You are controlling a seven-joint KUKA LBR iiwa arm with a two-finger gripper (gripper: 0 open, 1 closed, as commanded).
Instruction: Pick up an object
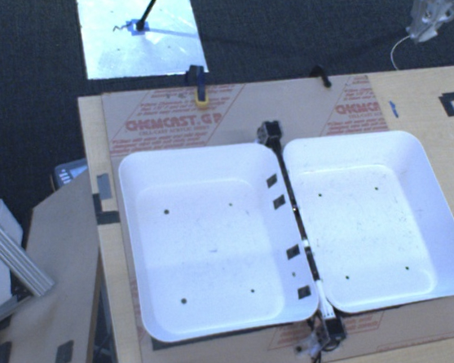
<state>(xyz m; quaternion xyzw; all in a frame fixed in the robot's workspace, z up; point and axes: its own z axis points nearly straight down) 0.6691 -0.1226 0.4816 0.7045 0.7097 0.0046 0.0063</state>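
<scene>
Two shallow white bins sit side by side on the bench, the left bin (136,179) and the right bin (431,168). Small dark specks dot their floors. My gripper (430,16) hangs at the far top right of the camera view. It is beyond the bench's back edge, over the dark floor and well away from both bins. It looks small and blurred, and nothing can be made out in it.
Black clips (279,202) run along the seam between the bins. A yellow and blue clamp (198,88) stands on the cardboard sheet behind the left bin. A shiny metal plate (140,31) lies on the floor at the top left. An aluminium bar (6,253) slants at the left.
</scene>
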